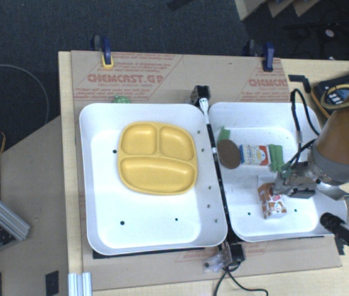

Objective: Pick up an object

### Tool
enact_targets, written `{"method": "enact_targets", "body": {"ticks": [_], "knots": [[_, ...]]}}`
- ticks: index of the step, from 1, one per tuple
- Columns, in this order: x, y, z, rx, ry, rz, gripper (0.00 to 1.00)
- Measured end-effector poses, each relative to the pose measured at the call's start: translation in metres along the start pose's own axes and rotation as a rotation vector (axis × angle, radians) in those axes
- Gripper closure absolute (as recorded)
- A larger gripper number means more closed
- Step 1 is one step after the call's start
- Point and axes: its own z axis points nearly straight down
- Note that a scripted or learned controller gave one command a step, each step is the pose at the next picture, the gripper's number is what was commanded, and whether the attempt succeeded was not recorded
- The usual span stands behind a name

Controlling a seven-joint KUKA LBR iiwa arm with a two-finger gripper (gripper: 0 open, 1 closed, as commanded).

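Note:
The right bin (248,224) holds a brown round disc (229,153), a small carton with green ends (259,155) and a red-and-white packet (272,202). My gripper (287,187) is low in this bin, right above the packet's upper right edge and just below the carton's right end. The wrist covers its tips. The arm's orange band (347,134) sits over the bin's right rim.
The left bin (100,202) carries a yellow divided plate (158,158) in its upper half. A black divider rail (214,165) runs between the bins. Blue clamps (106,48) (267,57) hold the board's far edge. Cables trail at the right.

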Motion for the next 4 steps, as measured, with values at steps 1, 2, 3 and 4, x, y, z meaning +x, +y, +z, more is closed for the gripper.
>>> {"method": "enact_targets", "body": {"ticks": [1,2,3,4], "knots": [[-0.002,0.001,-0.011,-0.005,0.0,0.003,1.0],[0.014,0.006,-0.044,-0.002,0.0,0.002,1.0],[0.013,0.006,-0.052,-0.003,-0.001,0.004,1.0],[0.008,-0.005,-0.116,-0.002,0.0,0.004,1.0]]}}
